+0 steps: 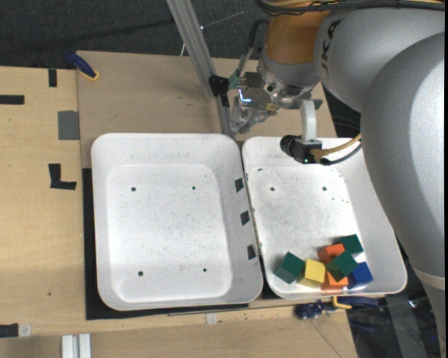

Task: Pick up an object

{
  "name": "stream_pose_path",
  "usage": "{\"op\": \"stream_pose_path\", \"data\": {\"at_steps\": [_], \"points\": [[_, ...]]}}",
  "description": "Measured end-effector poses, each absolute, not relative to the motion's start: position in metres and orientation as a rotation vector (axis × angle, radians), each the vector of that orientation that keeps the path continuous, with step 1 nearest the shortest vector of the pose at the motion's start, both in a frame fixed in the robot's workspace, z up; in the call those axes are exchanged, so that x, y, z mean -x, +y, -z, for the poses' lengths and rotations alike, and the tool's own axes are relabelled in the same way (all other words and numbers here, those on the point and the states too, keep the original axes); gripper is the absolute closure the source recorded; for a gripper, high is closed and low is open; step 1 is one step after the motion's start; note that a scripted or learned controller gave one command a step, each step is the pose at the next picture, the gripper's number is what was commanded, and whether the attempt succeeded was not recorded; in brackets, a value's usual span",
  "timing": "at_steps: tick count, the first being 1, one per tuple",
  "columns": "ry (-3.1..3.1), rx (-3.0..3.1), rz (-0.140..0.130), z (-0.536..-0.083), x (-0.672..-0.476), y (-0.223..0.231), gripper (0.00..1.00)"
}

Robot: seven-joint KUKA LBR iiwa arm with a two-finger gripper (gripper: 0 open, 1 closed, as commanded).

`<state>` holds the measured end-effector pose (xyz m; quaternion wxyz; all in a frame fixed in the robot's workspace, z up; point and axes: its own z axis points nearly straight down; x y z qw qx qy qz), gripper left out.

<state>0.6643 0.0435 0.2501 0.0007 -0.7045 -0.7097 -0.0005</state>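
Observation:
Several small coloured blocks lie clustered in the front right corner of the right bin [299, 200]: a green block [289, 266], a yellow block [313, 272], an orange block [330, 253], a dark green block [343, 264] and a blue block [361, 274]. My gripper [243, 116] hangs below the orange wrist band, over the far edge where the two bins meet. It is well away from the blocks, and nothing shows in its grasp.
The left bin [164, 207] sits beside the right one on a black mat. A slanted metal pole [198, 43] rises just behind the gripper. The grey arm covers the right side of the view.

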Motion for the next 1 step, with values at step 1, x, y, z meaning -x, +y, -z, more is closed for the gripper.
{"op": "stream_pose_path", "data": {"at_steps": [1], "points": [[-2.227,2.214,-0.001,-0.2469,-0.6675,0.0886,1.0]]}}
